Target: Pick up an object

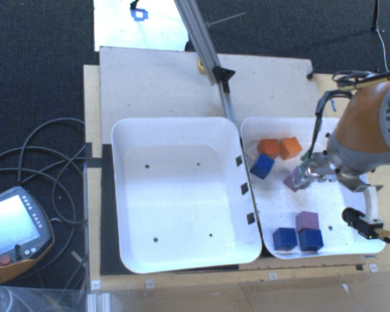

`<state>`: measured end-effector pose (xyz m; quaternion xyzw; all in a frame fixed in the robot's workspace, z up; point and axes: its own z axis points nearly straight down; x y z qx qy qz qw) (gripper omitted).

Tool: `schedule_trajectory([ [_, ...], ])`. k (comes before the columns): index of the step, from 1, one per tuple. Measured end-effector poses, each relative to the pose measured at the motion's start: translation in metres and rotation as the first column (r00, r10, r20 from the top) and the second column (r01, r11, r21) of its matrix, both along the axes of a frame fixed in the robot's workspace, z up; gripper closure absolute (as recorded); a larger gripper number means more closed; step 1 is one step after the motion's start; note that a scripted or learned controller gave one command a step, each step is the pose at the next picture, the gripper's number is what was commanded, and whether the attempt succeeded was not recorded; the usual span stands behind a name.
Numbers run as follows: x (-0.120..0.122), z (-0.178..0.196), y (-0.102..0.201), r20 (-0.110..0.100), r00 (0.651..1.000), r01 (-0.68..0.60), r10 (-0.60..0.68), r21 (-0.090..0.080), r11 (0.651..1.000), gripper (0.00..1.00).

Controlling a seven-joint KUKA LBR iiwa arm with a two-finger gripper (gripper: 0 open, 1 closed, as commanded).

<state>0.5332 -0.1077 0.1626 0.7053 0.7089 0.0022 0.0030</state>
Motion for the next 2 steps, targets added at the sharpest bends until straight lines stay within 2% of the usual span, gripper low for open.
schedule_trajectory([
  [1, 0.0024, 0.0645, -0.0032, 0.002, 1.000, 0.000, 0.000, -0.001, 1.000, 1.00],
  [2, 0.0033, 0.0656, -0.0033, -0.005, 1.000, 0.001, -0.001, 0.000, 1.000, 1.00],
])
